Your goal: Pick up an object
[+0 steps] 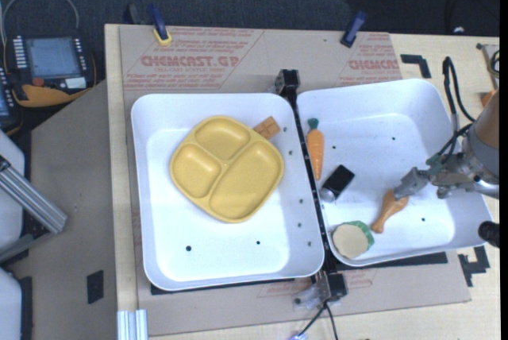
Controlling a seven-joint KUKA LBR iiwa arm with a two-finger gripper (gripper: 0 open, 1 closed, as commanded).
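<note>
The right bin (381,120) holds several small objects. An orange carrot (315,152) with a green top lies along its left wall. A small black block (339,179) rests beside the carrot. A tan drumstick-shaped toy (386,213) lies tilted near the middle, and a round cream and green piece (351,239) sits at the front edge. My gripper (415,182) reaches in from the right and hovers at the drumstick's upper right end, very close to it. I cannot make out whether it touches the toy.
The left bin (159,132) holds a yellow divided plate (228,168) with a small brown block (267,127) at its far right corner. A black divider (300,148) runs between the bins. Cables (450,92) hang along the right bin's far right side.
</note>
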